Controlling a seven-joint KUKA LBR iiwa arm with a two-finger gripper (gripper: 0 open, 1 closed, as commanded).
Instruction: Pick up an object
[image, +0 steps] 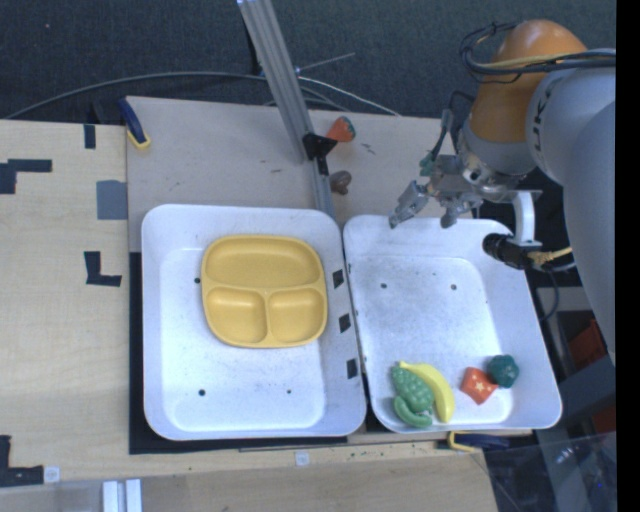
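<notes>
Toy foods crowd the near edge of the right bin (450, 290): a green vegetable (408, 393) lying against a banana (436, 388), with a small red piece (478, 385) and a dark green one (503, 370) just beside them toward the bin's near right corner, likely bunched there because loose items slide toward the rim. Any of these would serve as the object to pick up. The pincer (428, 205) hangs over the bin's far rim, well apart from the toys, its two fingers spread somewhat with nothing between them, a stance that suggests the arm (520, 95) is poised above the bin before a descent rather than committed to one target. Across the seam from the right bin, the left bin (160, 300) carries a yellow divided tray (265, 290), set flat. Beyond the right bin's far left corner, two small round items (341, 155) sit on the table (210, 150) by a metal post (280, 70), out of play.
</notes>
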